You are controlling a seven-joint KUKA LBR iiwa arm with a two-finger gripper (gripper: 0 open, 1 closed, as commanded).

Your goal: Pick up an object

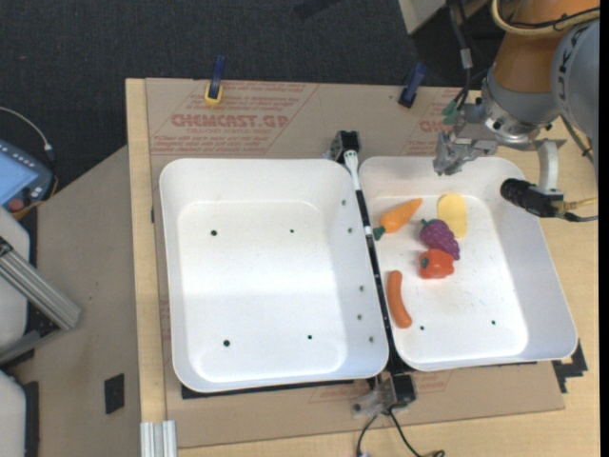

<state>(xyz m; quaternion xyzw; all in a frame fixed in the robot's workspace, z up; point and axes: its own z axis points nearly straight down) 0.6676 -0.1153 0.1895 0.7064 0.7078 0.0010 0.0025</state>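
- The tool [449, 163] hangs at about one o'clock in the view, over the far rim of the right bin [533, 303]; whether it is spread or pressed together I cannot tell from here, and nothing shows in its grip.
- Five toy foods lie in that right bin, all toward its left half.
- One yellow piece [454, 213] is the closest, toward six o'clock from the tool.
- One orange carrot [400, 215] lies at nine o'clock from the yellow piece, near the divide between the bins.
- One purple grape bunch [440, 235] touches the yellow piece's lower edge.
- One red pepper [436, 265] sits just under the grapes.
- One orange sausage [398, 298] lies farthest away, at about seven o'clock from the pepper.
- Two white bins stand side by side on the surface [152, 122]; the left bin [257, 274] is at nine o'clock.
- Two blue clamps [215, 79] [413, 84] grip the board's far edge.
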